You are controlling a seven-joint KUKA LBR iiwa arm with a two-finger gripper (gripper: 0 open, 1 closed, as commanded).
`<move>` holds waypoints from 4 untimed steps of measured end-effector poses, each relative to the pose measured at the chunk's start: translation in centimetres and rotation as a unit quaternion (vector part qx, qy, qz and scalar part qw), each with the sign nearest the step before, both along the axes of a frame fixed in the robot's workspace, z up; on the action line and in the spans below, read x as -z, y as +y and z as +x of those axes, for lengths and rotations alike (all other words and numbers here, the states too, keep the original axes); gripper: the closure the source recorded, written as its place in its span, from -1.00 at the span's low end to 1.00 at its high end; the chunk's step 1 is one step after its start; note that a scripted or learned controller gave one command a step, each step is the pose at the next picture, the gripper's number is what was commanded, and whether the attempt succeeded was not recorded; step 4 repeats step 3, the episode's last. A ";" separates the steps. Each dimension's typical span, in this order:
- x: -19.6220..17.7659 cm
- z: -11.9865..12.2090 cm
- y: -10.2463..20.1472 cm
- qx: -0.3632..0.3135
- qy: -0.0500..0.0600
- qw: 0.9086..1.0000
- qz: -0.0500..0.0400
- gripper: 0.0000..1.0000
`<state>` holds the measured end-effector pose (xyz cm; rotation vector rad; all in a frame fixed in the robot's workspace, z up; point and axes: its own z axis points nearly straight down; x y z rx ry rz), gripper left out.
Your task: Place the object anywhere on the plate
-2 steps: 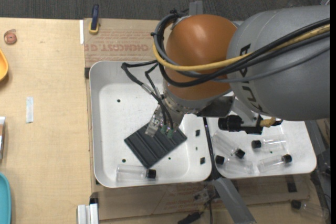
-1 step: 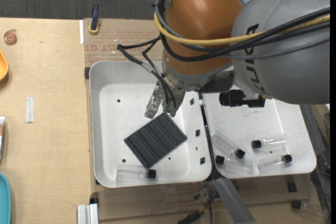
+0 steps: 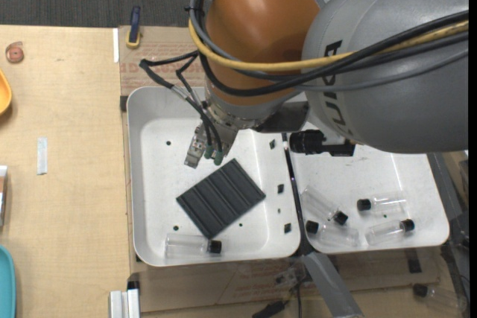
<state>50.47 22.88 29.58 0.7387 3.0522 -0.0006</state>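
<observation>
Here, camera view: the dark grey ribbed rectangular plate [image 3: 221,196] lies flat and skewed near the middle of the left white bin [image 3: 143,182], toward its front edge. The likely object is the clear plastic vial with a black cap [image 3: 191,246], lying on its side at the bin's front edge, just beside the plate's near corner. I judge it light, stiff, smooth and prone to roll; best taken across the tube's middle, clear of the cap. The gripper [image 3: 203,153] hangs above the bin floor just beyond the plate's far corner, holding nothing; open or closed, cannot tell. The front wall crowds the vial. Well apart, three more capped clear vials [image 3: 381,202] lie in the right white bin [image 3: 440,227].
</observation>
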 end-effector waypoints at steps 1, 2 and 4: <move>0.8 1.7 -0.1 -0.073 0.000 0.997 0.000 1.00; -0.4 0.8 -0.1 -0.102 0.000 0.995 0.000 1.00; -0.4 0.3 0.0 -0.127 0.001 0.992 -0.001 1.00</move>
